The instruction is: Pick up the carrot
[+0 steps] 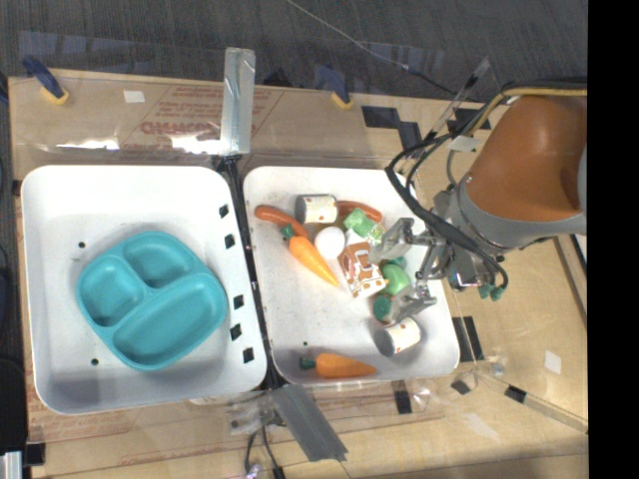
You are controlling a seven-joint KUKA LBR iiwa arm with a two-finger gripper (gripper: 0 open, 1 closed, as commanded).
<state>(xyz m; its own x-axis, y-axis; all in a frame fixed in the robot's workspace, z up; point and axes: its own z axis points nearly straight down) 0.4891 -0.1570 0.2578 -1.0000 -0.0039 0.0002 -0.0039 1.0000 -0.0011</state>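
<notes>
A carrot with a green top lies slanted in the middle of the right bin, beside a white egg. A second carrot lies flat along that bin's front wall. My gripper hangs low over the right side of the bin, to the right of the slanted carrot and apart from it. Its fingers are spread open, with a small green piece lying under the gap. Neither carrot is between the fingers.
Around the carrots are a white can, two orange sausage shapes, a brown-and-white packet, more green pieces and a tipped white cup. A teal divided plate rests in the left bin.
</notes>
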